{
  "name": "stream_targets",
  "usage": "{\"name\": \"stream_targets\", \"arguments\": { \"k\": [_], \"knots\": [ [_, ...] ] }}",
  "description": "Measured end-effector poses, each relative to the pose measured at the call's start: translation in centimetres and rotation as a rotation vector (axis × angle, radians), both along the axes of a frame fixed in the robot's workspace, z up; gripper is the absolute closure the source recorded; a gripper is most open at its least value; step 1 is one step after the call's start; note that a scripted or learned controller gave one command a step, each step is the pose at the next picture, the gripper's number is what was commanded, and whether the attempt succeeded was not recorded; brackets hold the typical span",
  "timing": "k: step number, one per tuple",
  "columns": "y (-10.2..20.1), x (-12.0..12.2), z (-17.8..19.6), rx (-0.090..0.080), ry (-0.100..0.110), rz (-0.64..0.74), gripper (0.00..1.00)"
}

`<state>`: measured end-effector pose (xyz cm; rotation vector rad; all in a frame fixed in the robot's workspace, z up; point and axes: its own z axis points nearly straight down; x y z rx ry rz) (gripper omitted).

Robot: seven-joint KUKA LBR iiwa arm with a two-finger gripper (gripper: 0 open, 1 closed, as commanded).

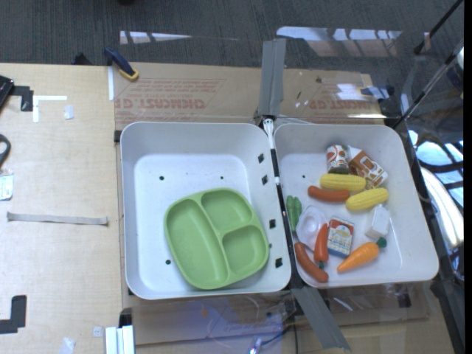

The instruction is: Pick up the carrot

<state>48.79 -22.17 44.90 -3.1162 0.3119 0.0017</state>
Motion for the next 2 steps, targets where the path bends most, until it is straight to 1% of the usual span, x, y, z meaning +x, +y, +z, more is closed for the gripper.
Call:
{"name": "stream_targets", "arguments": {
  "k": [2],
  "knots": [
    [0.00, 0.00, 0.00, 0.000, 0.000, 0.000, 0.00]
  ]
}}
